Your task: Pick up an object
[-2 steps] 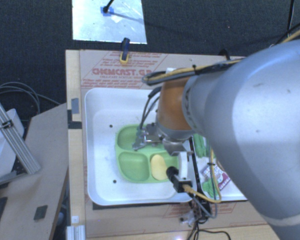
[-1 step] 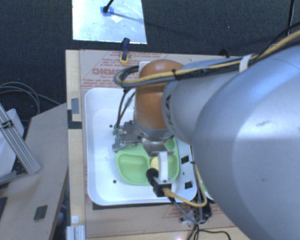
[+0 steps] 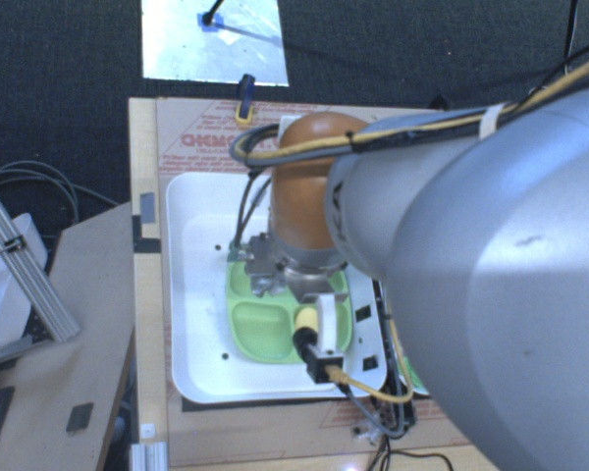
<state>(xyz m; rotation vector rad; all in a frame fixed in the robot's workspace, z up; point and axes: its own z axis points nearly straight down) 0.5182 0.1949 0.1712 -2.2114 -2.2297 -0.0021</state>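
Green compartment tray (image 3: 260, 327) lies at 5 o'clock in the left white bin (image 3: 191, 263), directly under the gripper (image 3: 293, 285); pincer state cannot be told, so closure on the raised rim should be confirmed before lifting.

Light is falling evenly from above, and the scene is reading as moderately bright. The white bin (image 3: 201, 263) is glowing almost overexposed along its left wall, with little surface detail surviving there. A metal sheet (image 3: 214, 26) at the top is throwing back patchy glare. The grey arm (image 3: 491, 283) is looming close to the lens and is showing soft, out of focus, with a broad pale sheen along its upper curve. The orange band (image 3: 309, 180) is carrying 1 dull highlight. Shadow is pooling under the wrist over the green tray (image 3: 255, 327). The dark backdrop is looking grainy, and the whole frame is appearing slightly soft.
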